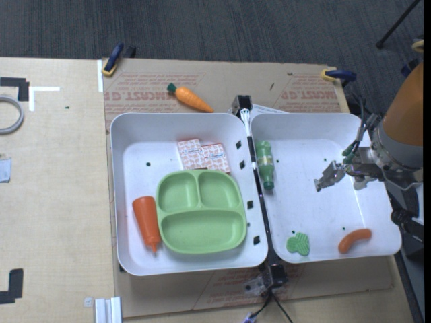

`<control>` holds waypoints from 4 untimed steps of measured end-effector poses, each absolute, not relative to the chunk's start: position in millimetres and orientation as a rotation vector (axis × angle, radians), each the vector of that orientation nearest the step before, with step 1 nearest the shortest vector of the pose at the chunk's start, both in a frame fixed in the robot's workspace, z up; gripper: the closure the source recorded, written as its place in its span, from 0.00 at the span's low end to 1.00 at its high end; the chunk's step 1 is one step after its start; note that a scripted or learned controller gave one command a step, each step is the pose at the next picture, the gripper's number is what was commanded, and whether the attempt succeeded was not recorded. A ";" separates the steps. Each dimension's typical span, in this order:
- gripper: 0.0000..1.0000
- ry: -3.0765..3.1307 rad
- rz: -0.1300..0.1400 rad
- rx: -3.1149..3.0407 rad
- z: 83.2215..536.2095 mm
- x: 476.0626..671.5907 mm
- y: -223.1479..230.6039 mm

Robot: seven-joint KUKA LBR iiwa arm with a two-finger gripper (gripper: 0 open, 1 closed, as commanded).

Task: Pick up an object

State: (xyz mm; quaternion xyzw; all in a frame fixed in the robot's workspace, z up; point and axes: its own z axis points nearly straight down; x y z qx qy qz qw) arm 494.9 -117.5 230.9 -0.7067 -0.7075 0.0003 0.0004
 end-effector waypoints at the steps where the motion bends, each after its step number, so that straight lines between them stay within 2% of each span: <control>1: 0.00 -2.509 0.000 -1.890 192.3 499.8 -55.4; 2: 0.00 -2.404 0.001 -2.024 192.0 574.2 -31.9; 4: 0.00 -2.639 0.001 -1.704 192.1 477.9 16.5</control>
